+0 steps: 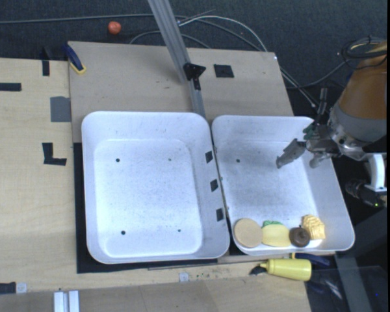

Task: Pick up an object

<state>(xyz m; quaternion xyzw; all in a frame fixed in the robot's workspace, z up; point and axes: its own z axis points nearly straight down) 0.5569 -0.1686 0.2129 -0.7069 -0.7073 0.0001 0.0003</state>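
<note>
The desk point(149, 90) is light wood with some dark tape marks on it. Two white bins sit side by side on it. The left bin point(91, 174) has little dark dots on its floor. The right bin point(260, 174) holds a few small things in a row along its near edge: a round tan piece point(247, 232), a yellow piece point(275, 235) with a bit of green point(271, 224) behind it, a dark round thing point(299, 237) and a small yellow bumpy thing point(312, 226). The jaws point(301, 156) hang over the far right part of that bin, spread apart with nothing between them, well apart from the row. A yellow tool point(289, 268) lies just in front of the right bin. A small red ball point(114, 26) sits on the dark floor beyond the desk. A grey pole point(172, 31) slants over the desk.
</note>
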